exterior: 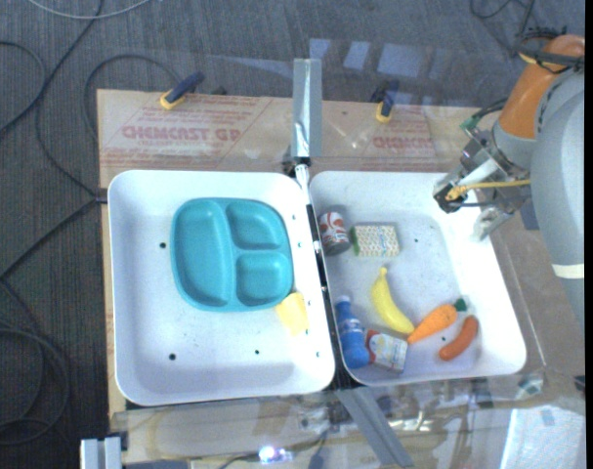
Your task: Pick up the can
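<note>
Fingers (450, 193), state unclear, hover over open right-bin floor; can (334, 233) hugs the left wall.

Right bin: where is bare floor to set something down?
Bare floor lies right of the sponge, under the gripper, and above the carrot. The lower half is crowded: banana, blue bottle, sausage. The can hugs the left wall.

Two white bins (130, 360), the left holding a turquoise tray (232, 252) with a pale yellow piece (293, 313) at its 4 o'clock; right: red-and-white can (334, 233), yellow banana (389, 304), orange carrot (435, 322), blue bottle (351, 332).
</note>
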`<state>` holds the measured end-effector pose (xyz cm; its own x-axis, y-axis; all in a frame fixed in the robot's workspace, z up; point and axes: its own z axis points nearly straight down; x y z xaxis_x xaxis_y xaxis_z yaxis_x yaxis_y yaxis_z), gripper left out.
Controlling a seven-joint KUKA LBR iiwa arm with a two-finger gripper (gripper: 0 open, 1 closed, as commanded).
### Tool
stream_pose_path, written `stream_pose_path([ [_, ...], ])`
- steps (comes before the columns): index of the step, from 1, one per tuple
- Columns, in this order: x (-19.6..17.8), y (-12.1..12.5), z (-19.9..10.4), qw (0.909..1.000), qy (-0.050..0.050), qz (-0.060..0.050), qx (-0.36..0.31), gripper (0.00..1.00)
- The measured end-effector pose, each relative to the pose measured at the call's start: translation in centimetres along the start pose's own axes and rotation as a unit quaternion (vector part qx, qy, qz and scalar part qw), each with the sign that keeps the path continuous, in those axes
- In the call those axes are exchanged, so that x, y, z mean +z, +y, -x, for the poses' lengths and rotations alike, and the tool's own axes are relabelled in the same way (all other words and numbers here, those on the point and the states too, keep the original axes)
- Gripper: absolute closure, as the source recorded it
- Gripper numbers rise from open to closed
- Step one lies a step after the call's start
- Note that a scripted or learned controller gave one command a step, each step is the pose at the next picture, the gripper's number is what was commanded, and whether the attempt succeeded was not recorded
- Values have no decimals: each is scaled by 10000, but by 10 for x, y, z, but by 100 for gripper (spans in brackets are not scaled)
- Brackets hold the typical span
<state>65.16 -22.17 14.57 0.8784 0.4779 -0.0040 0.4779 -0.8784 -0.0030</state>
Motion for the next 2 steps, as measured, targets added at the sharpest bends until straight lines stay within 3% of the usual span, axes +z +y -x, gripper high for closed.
stream_pose_path([
  [1,55,-42,58,9978,100,-21,653,0],
  [2,-40,-13,28,9937,-7,7,1120,0],
])
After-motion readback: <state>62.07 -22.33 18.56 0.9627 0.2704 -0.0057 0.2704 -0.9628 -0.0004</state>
